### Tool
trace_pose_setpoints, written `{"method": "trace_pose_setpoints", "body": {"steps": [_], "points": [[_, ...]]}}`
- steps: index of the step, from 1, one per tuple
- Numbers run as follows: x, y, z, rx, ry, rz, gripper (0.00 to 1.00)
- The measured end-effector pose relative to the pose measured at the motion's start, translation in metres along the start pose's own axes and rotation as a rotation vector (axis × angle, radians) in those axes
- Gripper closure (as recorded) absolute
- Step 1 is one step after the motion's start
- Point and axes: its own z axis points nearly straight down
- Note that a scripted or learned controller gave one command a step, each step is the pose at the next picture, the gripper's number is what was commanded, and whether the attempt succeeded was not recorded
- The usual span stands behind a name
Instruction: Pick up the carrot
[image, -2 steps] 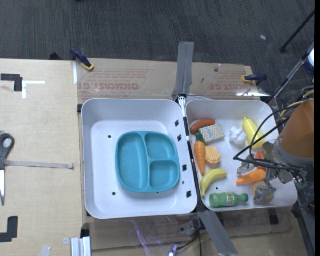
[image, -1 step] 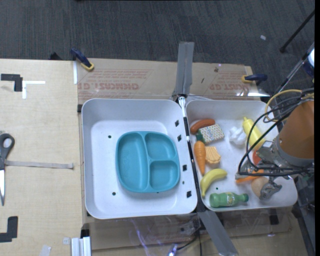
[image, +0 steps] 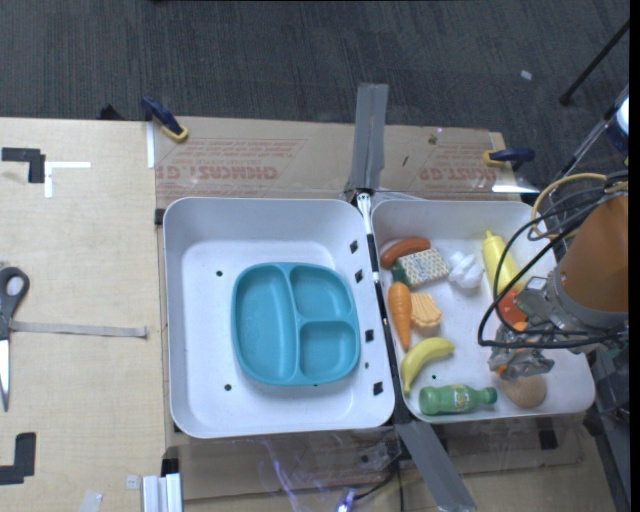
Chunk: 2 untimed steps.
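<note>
The orange carrot (image: 400, 312) lies lengthwise in the right bin (image: 572, 404), close to its left wall, between a red sausage (image: 405, 248) and a yellow banana (image: 425, 358). My gripper (image: 519, 361) hangs low over the right bin's near right part, well to the right of the carrot and just above a brown round item (image: 526, 391). The arm's orange band (image: 601, 256) and looping cables cover the bin's right side.
The left bin (image: 190, 400) holds a teal divided plate (image: 297, 323). Around the carrot lie a speckled block (image: 422, 266), a waffle-like piece (image: 427, 311), a white lump (image: 464, 270), a yellow item (image: 497, 260) and a green bottle (image: 456, 399). Scissors (image: 8, 300) rest far left.
</note>
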Motion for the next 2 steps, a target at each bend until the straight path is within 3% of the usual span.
{"method": "trace_pose_setpoints", "body": {"steps": [1,2], "points": [[-0.0769,0.0173,-0.0961,-0.004,0.001,0.164,1.0],[-0.0767,0.0172,-0.0961,-0.004,0.001,0.164,0.0]]}}
